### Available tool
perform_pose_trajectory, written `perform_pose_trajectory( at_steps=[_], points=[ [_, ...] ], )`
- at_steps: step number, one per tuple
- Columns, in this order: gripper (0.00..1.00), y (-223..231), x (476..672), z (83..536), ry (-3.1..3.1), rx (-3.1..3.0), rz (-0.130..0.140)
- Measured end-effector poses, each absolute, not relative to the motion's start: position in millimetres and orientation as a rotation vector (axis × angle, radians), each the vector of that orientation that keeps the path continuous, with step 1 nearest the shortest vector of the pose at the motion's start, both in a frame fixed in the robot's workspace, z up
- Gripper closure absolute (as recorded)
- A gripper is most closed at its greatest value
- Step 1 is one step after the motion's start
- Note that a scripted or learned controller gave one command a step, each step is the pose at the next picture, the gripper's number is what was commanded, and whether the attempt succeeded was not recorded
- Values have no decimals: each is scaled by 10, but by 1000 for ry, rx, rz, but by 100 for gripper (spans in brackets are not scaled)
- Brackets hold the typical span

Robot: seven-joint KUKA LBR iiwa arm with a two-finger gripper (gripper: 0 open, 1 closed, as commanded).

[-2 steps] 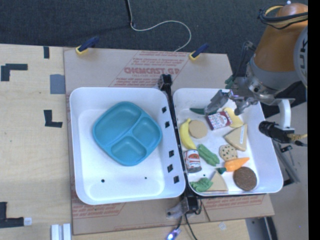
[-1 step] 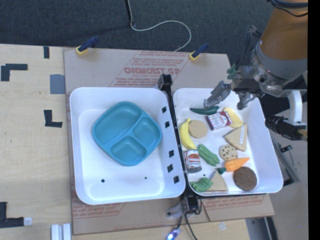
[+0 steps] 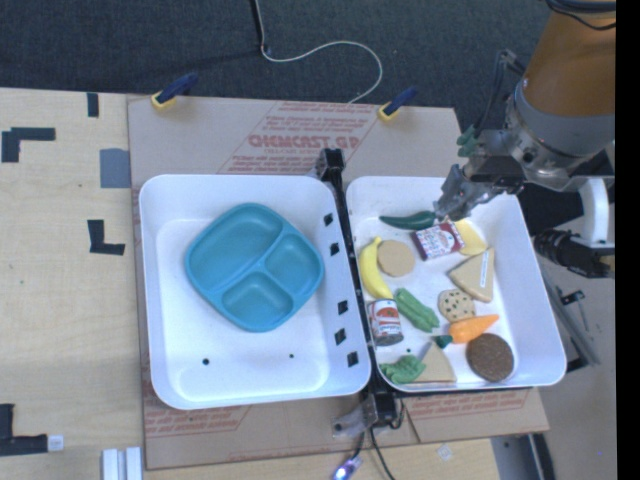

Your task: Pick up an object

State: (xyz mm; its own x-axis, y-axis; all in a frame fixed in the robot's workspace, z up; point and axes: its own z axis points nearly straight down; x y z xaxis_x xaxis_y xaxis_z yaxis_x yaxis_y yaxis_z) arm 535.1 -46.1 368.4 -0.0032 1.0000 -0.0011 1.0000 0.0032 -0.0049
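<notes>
A: Dark carpet lies behind the wooden counter (image 3: 60, 268), and on a cardboard sheet (image 3: 290, 138) you have two white bins. Going from the left: the left bin (image 3: 160, 368) carries one blue plate (image 3: 254, 266), smooth plastic with three compartments.

B: And the right bin (image 3: 535, 308)?

A: It is crowded with small toy foods. You see a yellow banana (image 3: 373, 268), curved and glossy, a little can (image 3: 385, 321), a green pepper (image 3: 407, 220), long and thin, a red packet (image 3: 437, 240), a wedge of bread (image 3: 474, 273), an orange carrot (image 3: 470, 329) and a round brown cookie (image 3: 490, 356).

B: Where are the jaws (image 3: 452, 203)?

A: At the far edge of the right bin, just above the pepper and the packet. I cannot tell how wide they stand, and nothing shows between them.

B: How should I go on?

A: I think you should descend straight on one item. The pepper is narrow; close across its short side, because neighbours lie very near.
</notes>
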Motion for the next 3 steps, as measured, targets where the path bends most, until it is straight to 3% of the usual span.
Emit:
perform_pose_trajectory(
  at_steps=[1, 2, 3],
  points=[
    [100, 86, 5324, 2967, -2222, -2210, 10],
    [100, 153, 5371, 2546, -2219, -2216, 10],
    [100, 337, 4894, 3598, -2228, -2218, -8]
  ],
)
